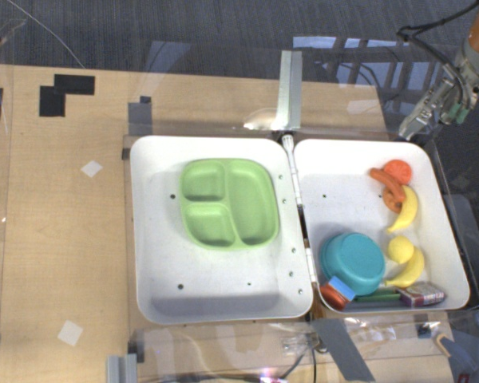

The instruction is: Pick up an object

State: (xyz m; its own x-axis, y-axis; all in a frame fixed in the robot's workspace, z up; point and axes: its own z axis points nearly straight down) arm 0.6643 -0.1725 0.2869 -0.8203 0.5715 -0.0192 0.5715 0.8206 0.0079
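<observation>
Gripper (421, 120) hangs beyond right bin's (327, 166) far corner, jaws state unclear. Glossy teal bowl (353, 262) upturned inside; curved yellow bananas (405, 238) beside it.

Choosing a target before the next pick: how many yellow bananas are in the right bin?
2. One banana lies by the orange toy near the far right wall; the other lies beside the blue bowl. More could hide under the bowl.
</observation>
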